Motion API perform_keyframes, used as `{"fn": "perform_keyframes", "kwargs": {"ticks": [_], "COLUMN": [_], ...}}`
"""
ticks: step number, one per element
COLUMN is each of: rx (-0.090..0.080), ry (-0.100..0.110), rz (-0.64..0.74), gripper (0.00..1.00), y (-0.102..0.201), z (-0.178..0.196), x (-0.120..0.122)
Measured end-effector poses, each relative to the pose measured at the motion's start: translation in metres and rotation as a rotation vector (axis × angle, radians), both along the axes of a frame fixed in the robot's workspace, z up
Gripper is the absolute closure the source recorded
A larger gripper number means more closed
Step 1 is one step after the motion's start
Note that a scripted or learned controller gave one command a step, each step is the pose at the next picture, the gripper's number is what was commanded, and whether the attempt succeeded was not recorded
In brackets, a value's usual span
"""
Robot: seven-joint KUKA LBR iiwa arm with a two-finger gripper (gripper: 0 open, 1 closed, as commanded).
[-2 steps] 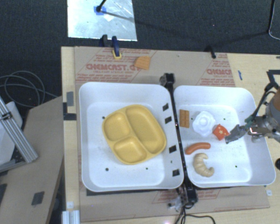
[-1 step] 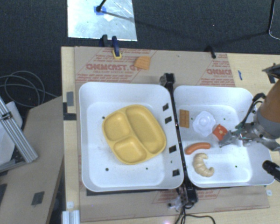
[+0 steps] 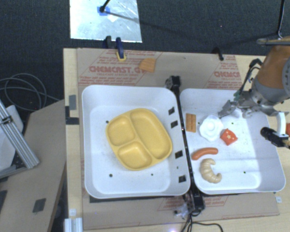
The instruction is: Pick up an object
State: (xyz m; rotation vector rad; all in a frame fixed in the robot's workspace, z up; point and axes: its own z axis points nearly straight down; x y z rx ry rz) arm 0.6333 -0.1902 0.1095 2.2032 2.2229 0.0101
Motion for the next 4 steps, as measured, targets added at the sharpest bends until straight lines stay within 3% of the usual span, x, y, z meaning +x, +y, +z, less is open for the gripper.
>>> {"fn": "perform_keyframes", "kwargs": {"ticks": [1, 2, 3, 4], "rx": [0.004, 0.002, 0.003, 0.004], "ry": [0.014, 0.008, 0.009, 0.015], "rz": [-0.009, -0.006, -0.006, -0.009], "gripper": [0.0, 1.0, 0.0, 0.0], "y": [-0.011, -0.011, -0.011, -0.016], "z": [-0.026, -0.014, -0.014, -0.026], "x": [-0.048, -0.046, -0.046, -0.095]}}
